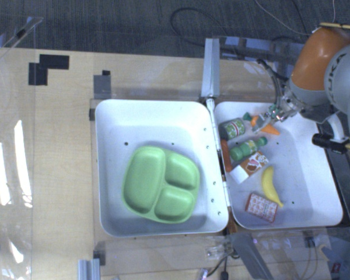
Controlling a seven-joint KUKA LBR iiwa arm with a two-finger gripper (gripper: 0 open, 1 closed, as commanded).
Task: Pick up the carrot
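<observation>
While the smooth green divided plate (161, 184) lies in the left bin (108, 156), the right bin (315, 209) holds a green bottle (248, 150), a curved yellow banana (270, 185) and the tapered orange carrot (267, 127), just beside the gripper (276, 113); I cannot tell its state.

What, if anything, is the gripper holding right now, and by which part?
It cannot be told. The gripper sits right over the carrot in the right bin, but no grasp is visible.
</observation>
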